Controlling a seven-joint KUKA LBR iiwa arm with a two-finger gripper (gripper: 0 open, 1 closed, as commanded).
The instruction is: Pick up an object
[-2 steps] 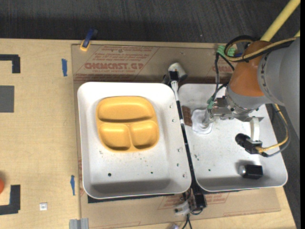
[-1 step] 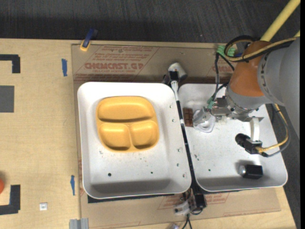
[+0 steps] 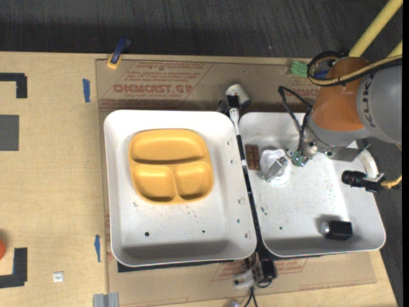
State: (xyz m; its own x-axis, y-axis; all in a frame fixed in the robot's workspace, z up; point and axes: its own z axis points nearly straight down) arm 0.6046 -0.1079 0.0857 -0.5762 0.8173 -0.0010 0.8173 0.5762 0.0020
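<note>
Hovering at the right bin's (image 3: 367, 235) ten o'clock, the gripper (image 3: 279, 165) meets a crumpled clear object (image 3: 271, 157); grip indiscernible; yellow tray (image 3: 171, 165) in left bin (image 3: 121, 190).

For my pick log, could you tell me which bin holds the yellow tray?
The left bin: the yellow tray lies in it; the right bin holds small items.

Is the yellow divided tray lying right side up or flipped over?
Right side up. The yellow tray in the left bin shows three recessed compartments facing the camera, one long above two smaller ones. All three look empty.
</note>
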